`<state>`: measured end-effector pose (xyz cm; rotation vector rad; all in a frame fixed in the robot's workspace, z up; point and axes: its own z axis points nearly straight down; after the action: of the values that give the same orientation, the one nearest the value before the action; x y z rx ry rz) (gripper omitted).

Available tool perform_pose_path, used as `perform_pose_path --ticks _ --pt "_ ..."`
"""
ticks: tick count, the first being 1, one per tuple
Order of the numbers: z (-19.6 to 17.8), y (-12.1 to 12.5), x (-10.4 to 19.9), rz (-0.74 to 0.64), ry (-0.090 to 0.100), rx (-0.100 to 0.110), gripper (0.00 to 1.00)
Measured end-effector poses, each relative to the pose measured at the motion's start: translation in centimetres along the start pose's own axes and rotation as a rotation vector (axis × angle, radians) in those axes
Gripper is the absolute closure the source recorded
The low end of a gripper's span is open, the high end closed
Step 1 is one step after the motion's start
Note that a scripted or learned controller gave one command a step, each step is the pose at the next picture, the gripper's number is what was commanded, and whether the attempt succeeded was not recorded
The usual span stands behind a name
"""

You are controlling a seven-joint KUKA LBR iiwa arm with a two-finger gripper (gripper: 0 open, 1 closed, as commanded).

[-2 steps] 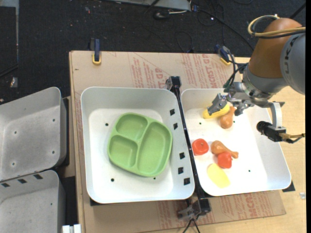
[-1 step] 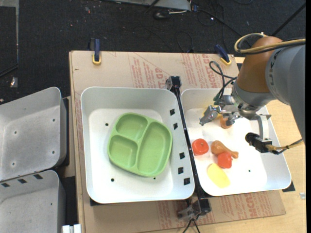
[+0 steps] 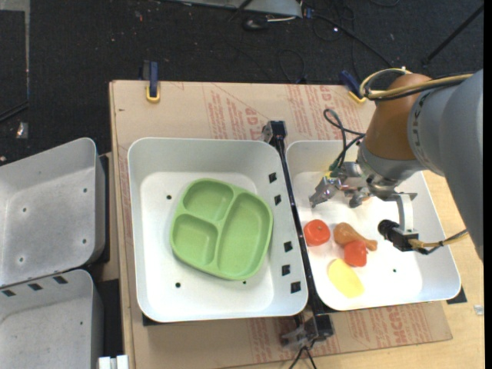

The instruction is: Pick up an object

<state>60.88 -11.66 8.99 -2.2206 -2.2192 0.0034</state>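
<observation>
Hovering over right bin (image 3: 438, 279), gripper (image 3: 346, 191) just above the tomato (image 3: 317, 232). Jaw state impossible to tell, nothing visibly held. Drumstick (image 3: 354, 235), red piece (image 3: 355, 254) and lemon (image 3: 345, 277) crowded beside the tomato: risk of nudging neighbours, closing on nothing.

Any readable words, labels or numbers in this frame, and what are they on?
Red printing on the cardboard sheet under the bins: it lies at a slant, partly covered, too blurred to read.
No text on the green plate, the white bins or the toy food.
</observation>
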Motion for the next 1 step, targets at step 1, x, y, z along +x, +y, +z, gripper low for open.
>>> perform_pose_path --ticks 1 --pt "-1.27 0.11 -0.02 0.000 -0.001 -0.004 1.00"
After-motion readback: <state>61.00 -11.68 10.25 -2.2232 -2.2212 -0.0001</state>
